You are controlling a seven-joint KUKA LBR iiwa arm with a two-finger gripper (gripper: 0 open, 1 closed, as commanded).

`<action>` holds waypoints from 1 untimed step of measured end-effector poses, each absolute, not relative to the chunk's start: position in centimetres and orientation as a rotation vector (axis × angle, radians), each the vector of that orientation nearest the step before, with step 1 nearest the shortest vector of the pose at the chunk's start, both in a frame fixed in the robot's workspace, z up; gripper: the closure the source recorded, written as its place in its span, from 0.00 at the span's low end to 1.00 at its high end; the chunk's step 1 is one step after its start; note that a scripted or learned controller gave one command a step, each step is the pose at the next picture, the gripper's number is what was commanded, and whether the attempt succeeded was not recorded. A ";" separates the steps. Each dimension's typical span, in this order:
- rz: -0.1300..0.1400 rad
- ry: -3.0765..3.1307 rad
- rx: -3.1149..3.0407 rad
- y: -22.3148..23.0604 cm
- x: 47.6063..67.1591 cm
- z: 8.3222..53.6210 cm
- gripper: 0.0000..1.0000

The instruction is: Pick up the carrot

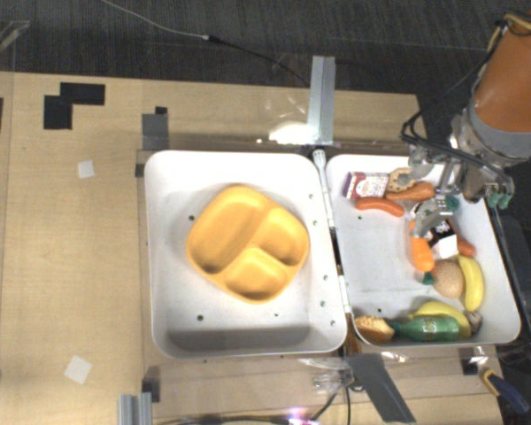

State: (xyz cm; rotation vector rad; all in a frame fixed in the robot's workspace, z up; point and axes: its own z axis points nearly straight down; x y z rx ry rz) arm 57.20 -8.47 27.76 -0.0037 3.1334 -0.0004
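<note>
Two white bins sit side by side on the desk: the left bin [159,237] carries a yellow divided plate [248,240], and the right bin [363,273] carries the food. The carrot [422,253] lies toward that bin's right side, about midway between its far and near walls, orange and stubby, running roughly far to near. Its near end touches or nearly touches a brown potato [449,279], and a banana [472,282] lies just beyond, against the right wall. A small dark-and-white item [440,234] sits just beside the carrot's far end. Along the far edge lie a sausage [380,206] and a red packet [365,185].

The jaws [435,204] hang over the bin's far right part, just beyond the carrot's far end; whether they are apart or together I cannot tell, and nothing is seen held.

To do this well, I judge the arm should shift toward the near wall until centred over the carrot's middle, turn so the close runs across its short width, and descend clear of the potato and the dark item. A grasp at the tapered end would likely slip.
</note>
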 end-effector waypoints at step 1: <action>0.001 3.142 -0.035 -13.2 56.1 17.1 0.00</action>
